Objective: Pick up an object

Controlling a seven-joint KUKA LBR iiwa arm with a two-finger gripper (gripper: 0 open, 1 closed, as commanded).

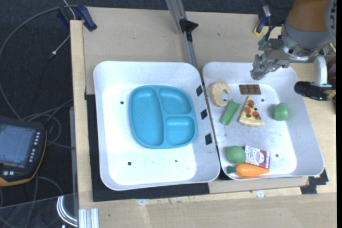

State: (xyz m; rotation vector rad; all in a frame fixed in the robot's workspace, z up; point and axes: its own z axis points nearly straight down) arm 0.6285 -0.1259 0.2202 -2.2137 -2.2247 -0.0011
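- The grey metal two-finger gripper (258, 73) hangs at the upper edge of the right shallow white bin (299, 141); whether it is released or clenched cannot be told.
- The arm is cut off by the frame's upper right corner.
- A small brown chocolate-bar tile (249, 89) lies just below the gripper, apart from it.
- Lower in the frame lie a triangular toy pizza slice (251, 112), a tan croissant (218, 92) and a green pea pod (231, 112).
- The left white bin (112, 168) holds a blue divided plastic plate (162, 116).
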